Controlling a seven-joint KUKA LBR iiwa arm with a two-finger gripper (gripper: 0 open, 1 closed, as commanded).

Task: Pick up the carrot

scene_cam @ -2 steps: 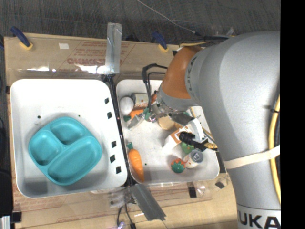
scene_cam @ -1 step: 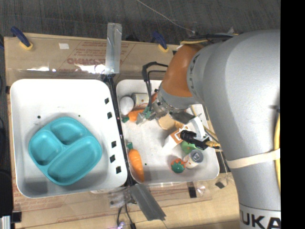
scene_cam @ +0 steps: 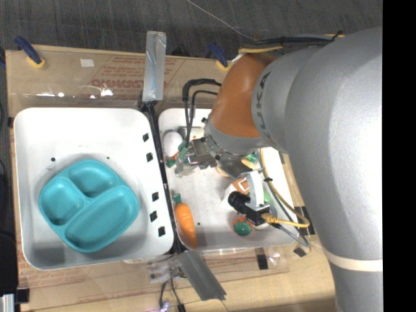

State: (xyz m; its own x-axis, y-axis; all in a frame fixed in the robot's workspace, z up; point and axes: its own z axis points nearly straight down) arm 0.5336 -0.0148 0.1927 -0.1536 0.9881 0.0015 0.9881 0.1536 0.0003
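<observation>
Camera view: we see the arm (scene_cam: 305,109) spanning the right bin (scene_cam: 214,239), covering much of it; small items, incl. a green-orange toy (scene_cam: 242,226), lie nearby. Left bin (scene_cam: 26,174) holds a teal divided plate (scene_cam: 89,205). Carrot (scene_cam: 185,225) lies in right bin's near-left corner, long axis roughly front-to-back along the wall.
</observation>
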